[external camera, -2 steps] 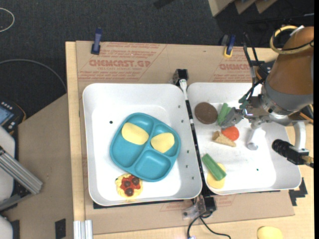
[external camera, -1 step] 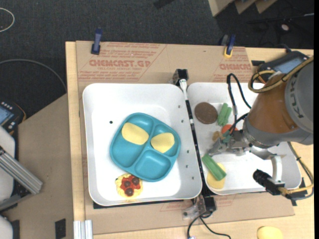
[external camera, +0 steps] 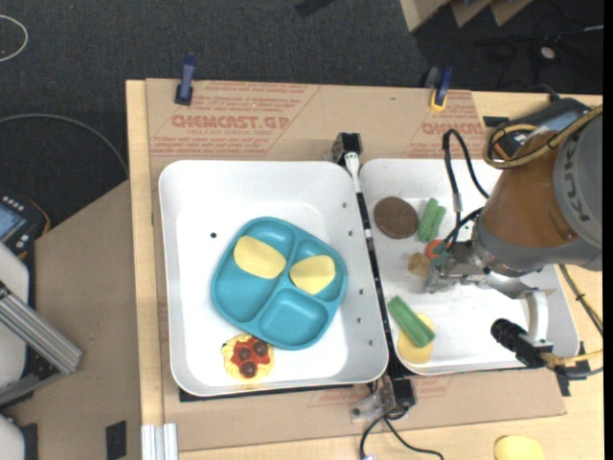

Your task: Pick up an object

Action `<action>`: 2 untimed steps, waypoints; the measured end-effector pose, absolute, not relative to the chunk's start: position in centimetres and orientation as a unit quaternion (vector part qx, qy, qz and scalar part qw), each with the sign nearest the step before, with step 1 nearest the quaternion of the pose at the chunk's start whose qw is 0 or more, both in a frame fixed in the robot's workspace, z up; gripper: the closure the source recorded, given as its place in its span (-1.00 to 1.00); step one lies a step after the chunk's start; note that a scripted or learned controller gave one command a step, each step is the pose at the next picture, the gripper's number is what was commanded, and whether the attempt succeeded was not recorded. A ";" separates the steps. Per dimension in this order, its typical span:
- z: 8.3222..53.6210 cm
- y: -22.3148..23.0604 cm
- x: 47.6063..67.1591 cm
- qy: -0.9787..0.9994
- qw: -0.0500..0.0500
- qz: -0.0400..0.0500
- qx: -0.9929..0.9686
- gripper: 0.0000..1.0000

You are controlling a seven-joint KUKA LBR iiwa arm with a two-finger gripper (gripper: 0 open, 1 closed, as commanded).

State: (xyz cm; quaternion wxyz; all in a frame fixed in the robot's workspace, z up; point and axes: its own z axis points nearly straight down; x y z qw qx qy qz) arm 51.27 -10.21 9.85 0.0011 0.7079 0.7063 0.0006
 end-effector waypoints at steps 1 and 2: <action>19.0 -1.9 51.1 0.710 0.002 0.004 0.704 1.00; 31.3 4.9 50.5 0.711 0.004 0.007 0.703 1.00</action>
